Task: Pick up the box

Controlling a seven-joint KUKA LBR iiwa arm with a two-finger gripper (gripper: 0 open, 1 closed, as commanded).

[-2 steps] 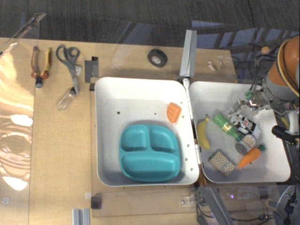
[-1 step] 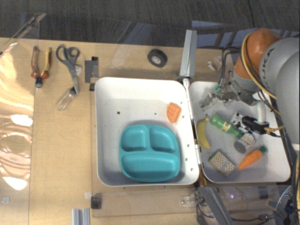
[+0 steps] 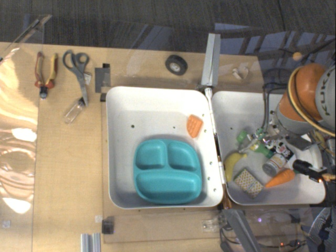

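The box (image 3: 248, 182) is small and flat with a speckled tan top, and it lies near the front edge of the right bin (image 3: 231, 109). My gripper (image 3: 266, 139) hangs over the middle of that bin, above and to the right of the box, amid a cluster of small items. It is apart from the box, with nothing of the box between its parts. The grey arm with its orange band (image 3: 294, 101) comes in from the right.
Around the box lie a yellow fruit (image 3: 233, 163), a green bottle (image 3: 251, 145), a small can (image 3: 273, 165) and a carrot (image 3: 281, 178). The left bin (image 3: 121, 140) holds a teal divided plate (image 3: 168, 170) and an orange piece (image 3: 195, 125). Scissors (image 3: 79, 70), pliers (image 3: 44, 72) and a tape roll (image 3: 176, 64) lie on the bench.
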